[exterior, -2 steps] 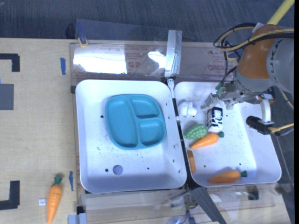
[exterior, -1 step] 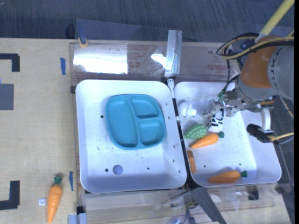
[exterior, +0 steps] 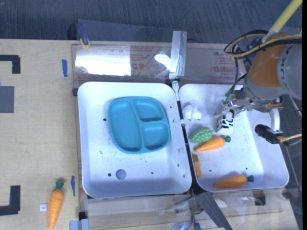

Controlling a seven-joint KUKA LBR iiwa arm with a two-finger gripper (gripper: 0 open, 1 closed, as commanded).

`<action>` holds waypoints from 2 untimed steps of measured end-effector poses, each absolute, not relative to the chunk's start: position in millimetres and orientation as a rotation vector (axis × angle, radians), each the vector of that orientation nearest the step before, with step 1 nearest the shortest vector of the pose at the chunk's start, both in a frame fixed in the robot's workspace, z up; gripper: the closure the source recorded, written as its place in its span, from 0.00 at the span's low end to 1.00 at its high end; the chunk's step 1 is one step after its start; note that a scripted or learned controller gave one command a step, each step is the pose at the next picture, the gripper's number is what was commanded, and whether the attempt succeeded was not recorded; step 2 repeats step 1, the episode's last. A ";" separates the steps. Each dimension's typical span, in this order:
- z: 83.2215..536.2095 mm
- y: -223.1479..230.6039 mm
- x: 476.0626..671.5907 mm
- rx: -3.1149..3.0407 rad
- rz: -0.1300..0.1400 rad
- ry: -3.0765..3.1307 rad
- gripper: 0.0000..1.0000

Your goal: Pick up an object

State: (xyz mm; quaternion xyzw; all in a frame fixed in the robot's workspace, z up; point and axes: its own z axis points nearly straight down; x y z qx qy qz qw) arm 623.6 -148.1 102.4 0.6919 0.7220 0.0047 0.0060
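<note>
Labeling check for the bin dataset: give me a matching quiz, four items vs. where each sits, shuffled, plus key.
Items:
1. blue divided plate
2. green toy vegetable
3. small white object
4. carrot with green top

Places:
A. on the bench outside both bins, near-left corner
B. left bin
C. right bin, touching a carrot
D. right bin, near the divider, far side

Pairs: 1-B, 2-C, 3-D, 4-A

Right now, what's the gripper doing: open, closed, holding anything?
Gripper: over the right bin, above the upper carrot; whether open or closed cannot be told.
</note>
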 end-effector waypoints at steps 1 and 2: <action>189.1 -55.0 644.3 2.182 0.012 2.254 1.00; 189.1 -55.0 644.3 2.182 0.012 2.254 1.00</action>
